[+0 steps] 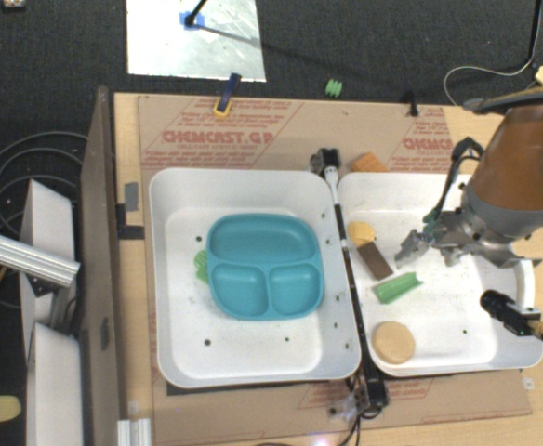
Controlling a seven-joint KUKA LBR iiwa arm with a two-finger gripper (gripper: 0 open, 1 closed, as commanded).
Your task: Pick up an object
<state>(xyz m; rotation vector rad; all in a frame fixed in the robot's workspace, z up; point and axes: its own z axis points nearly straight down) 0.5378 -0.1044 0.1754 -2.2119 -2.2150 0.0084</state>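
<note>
I am reaching in from the right with my arm (523, 170) over the right bin (457, 193). My tool (427, 242) is hovering above the bin's middle, just up and right of the green piece (397, 288), which is lying tilted on the bin floor. I cannot tell how the tool is set, and nothing is showing in its grip.

The brown block (375, 260) is lying just left of the green piece, near the bin's left wall, with a yellow piece (361, 233) touching its upper end. A tan disc (393, 342) is sitting in the bin's lower left corner, well below my tool. An orange block (368, 163) is resting on the tabletop (281, 128) just beyond the bin's top rim.

In the left bin (174, 277) a teal tray (264, 266) with three compartments is lying near the middle. A small green thing (201, 266) is peeking out from under its left edge.
</note>
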